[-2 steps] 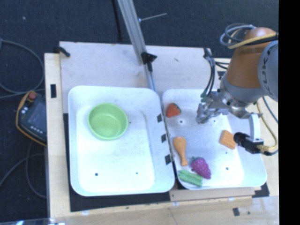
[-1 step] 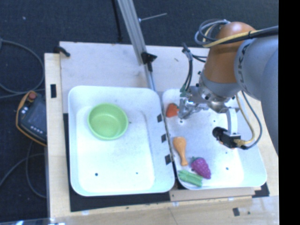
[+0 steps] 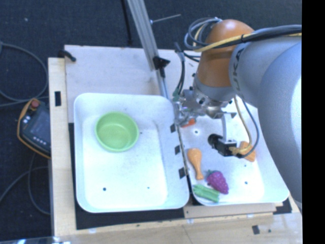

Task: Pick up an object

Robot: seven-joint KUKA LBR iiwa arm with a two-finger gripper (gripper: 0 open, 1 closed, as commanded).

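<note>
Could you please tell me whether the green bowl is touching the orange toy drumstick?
Apart. The camera view shows the bowl in the left bin and the drumstick in the right bin, rims between them.

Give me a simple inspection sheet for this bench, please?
Surface: pale bench bearing a left bin and a right bin, both white.
Job's things: green bowl in the left bin; orange toy, purple grapes and green pod in the right bin.
Clutter: nothing seen.
Grippers: gripper low at the right bin's left edge.
Cables: grey loops on the arm.
Surroundings: dark floor, handheld controller, metal pole.
</note>
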